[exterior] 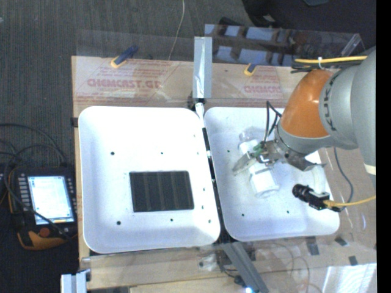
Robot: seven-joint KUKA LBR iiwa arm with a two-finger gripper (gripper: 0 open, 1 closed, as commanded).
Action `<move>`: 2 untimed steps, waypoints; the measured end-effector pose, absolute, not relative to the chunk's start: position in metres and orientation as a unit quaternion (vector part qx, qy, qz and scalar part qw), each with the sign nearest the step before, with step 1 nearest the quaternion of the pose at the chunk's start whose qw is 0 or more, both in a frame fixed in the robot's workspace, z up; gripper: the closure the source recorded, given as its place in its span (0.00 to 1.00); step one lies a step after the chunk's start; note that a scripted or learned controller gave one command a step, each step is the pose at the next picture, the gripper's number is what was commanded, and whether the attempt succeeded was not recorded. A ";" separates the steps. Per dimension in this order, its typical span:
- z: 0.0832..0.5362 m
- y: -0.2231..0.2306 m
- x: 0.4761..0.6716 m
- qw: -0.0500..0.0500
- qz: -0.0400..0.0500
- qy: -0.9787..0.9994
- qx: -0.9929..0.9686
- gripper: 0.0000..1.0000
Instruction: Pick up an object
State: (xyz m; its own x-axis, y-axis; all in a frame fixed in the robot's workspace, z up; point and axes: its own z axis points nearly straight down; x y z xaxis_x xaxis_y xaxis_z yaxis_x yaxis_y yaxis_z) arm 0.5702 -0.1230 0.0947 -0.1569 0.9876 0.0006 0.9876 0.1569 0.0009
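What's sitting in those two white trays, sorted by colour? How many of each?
Dark: 1, the dark ribbed panel lying flat in the left bin.
White: 2, a white cup-like object and a smaller white object in the right bin, both near the gripper; their exact shapes are hard to tell.
Total: 3.

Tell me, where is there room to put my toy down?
Left bin: bare white all around the dark grate, most above it. Right bin: free along its front edge; crowded mid-bin, where the gripper hangs over a white cup.
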 end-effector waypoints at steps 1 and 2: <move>0.091 -0.121 0.648 -0.005 -0.006 0.743 0.669 0.00; 0.092 -0.130 0.593 0.006 0.003 0.735 0.677 0.00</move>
State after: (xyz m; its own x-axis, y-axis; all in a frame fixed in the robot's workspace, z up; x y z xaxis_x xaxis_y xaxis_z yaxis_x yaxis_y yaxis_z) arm 0.5928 -0.1302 0.0918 -0.0819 0.9966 -0.0050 0.9966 0.0820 0.0119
